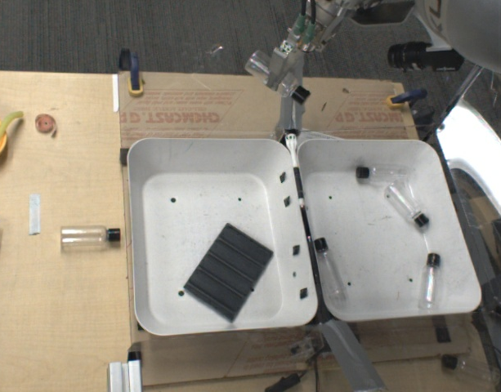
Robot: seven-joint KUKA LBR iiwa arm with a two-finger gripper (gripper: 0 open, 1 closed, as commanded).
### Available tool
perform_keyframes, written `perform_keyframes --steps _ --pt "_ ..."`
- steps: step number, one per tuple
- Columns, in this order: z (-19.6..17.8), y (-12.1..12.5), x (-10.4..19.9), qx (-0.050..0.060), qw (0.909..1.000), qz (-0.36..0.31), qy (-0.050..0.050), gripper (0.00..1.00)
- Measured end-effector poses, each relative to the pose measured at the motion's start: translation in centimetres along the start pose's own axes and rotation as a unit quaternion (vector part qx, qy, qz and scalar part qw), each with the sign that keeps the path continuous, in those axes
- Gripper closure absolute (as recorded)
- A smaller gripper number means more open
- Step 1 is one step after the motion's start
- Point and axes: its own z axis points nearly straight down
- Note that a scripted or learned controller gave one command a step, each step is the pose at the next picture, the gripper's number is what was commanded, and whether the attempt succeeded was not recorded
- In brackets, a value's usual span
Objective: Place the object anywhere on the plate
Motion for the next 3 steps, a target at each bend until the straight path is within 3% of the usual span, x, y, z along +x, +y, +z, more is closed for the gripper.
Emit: perform_keyframes --steps 1,2,3 --pt "20.0 1.9 6.2 0.001 0.9995 -0.032 0.001 1.00" --pt "22.2 5.1 8.7 0.000 0.9850 -0.173 0.001 1.00" --pt "8.0 2.1 3.9 0.000 0.9935 -0.114 0.000 1.00"
